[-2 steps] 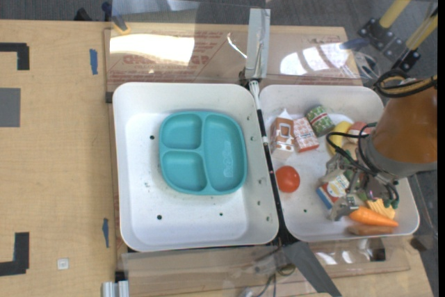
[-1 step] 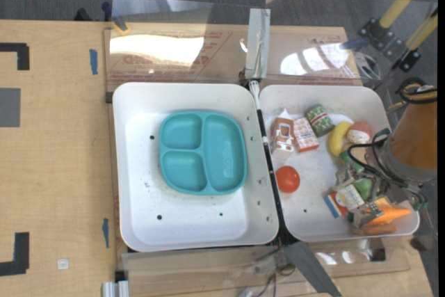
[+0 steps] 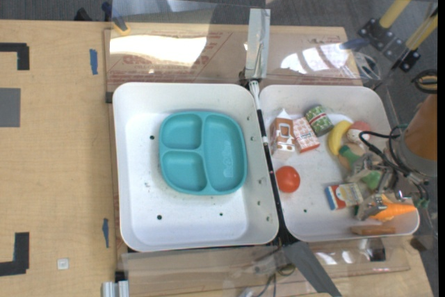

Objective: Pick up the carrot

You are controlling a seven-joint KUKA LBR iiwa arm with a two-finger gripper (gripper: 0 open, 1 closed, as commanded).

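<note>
One gripper (image 3: pixel 379 205) sits low over the carrot (image 3: pixel 395 211) in the right bin (image 3: pixel 306 95), seemingly positioning to grasp; its closure I cannot tell

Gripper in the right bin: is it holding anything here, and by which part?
It cannot be told. The gripper sits low in the right bin, right at the carrot, but clutter and cables hide whether the carrot is actually between its fingers.

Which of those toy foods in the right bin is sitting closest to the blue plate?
The red tomato. It lies alone near the right bin's left wall, beside the divider; the others sit further right.
</note>
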